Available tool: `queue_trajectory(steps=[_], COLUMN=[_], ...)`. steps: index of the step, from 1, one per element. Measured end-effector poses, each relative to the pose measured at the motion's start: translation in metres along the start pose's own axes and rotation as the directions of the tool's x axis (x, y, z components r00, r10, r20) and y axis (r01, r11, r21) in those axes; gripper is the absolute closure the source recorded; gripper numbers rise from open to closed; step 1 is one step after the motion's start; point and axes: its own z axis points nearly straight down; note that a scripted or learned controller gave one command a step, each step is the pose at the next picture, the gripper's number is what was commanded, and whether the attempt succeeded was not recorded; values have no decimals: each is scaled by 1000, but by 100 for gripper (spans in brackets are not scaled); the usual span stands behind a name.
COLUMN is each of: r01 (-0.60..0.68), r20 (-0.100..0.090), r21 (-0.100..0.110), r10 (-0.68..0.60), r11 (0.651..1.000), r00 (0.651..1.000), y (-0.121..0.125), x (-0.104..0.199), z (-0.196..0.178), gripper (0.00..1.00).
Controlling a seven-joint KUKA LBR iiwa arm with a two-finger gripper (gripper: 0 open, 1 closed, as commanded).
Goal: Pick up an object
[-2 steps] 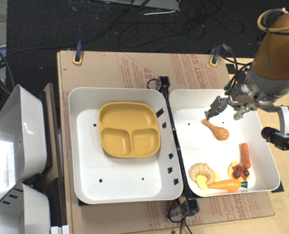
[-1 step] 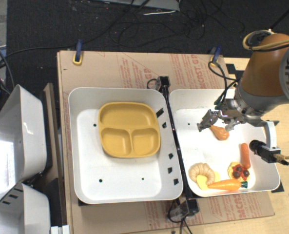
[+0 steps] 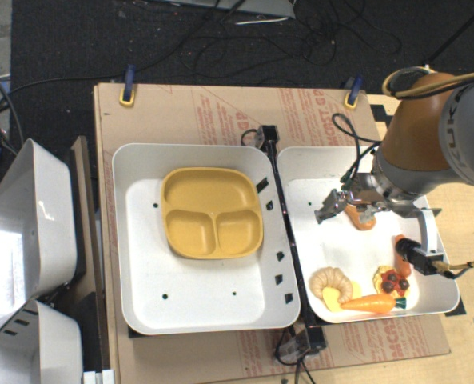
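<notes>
Orange and yellow toy food sits at the near edge of the right bin (image 3: 300, 214): a carrot (image 3: 367, 302), a croissant (image 3: 331, 279), a lemon-yellow piece (image 3: 331, 297) and a small plate of fruit (image 3: 393, 283), all touching or just beside each other. Farther in, the gripper (image 3: 350, 204) hangs low over an orange object (image 3: 362, 217), seemingly right at it. Whether the jaws are wide, narrow or closed on anything cannot be told, since the wrist hides them. That object lies partly under the gripper, so a close could nudge it aside or pinch only an edge and drop it on the lift. Beyond, the left bin (image 3: 133, 214) holds a yellow divided tray (image 3: 213, 213).
</notes>
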Motion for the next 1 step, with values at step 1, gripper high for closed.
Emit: queue_trajectory(steps=[1], r01=[0], r20=[-1], r21=[2], r10=[0], r11=[1000], r00=[1000], y=[-5], x=[2], z=[63], gripper=[0])
